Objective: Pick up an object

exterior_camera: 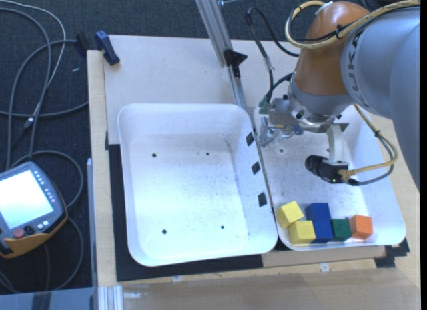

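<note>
Tool (270,132) hangs over the right bin (383,199), near its far left edge; finger state cannot be determined. Coloured blocks (323,222) lie clustered at the bin's near end.

Two bins side by side: left bin (133,129), right bin (390,215). Blocks (323,222) clustered at right bin's near edge. Gripper (270,132) apparently above right bin's far-left part.
</note>
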`<state>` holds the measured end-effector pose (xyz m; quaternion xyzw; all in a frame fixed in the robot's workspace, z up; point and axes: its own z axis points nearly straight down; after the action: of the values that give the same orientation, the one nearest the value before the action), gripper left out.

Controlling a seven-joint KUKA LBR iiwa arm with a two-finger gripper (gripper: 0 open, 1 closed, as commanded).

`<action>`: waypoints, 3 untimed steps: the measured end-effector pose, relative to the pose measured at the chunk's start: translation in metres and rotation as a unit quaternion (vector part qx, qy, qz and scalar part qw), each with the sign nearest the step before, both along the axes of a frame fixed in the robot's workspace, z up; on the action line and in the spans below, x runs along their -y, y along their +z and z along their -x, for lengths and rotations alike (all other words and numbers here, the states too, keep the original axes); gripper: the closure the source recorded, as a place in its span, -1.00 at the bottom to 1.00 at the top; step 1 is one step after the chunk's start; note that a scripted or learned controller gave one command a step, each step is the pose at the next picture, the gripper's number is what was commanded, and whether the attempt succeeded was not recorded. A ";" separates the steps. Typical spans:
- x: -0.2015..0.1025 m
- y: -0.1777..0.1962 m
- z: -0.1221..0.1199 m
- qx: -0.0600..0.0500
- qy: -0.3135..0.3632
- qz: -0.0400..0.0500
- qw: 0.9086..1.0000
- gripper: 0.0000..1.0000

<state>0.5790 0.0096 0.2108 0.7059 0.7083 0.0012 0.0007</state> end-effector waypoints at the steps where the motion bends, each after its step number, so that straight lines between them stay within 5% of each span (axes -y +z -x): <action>1: 0.050 0.081 0.043 0.003 -0.004 0.001 1.000 1.00; 2: 0.046 0.075 0.043 -0.001 -0.001 0.000 1.000 -1.00; 3: 0.046 0.075 0.043 -0.001 -0.001 0.000 1.000 -1.00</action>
<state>0.5364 -0.0366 0.2862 0.7067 0.7075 0.0000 0.0001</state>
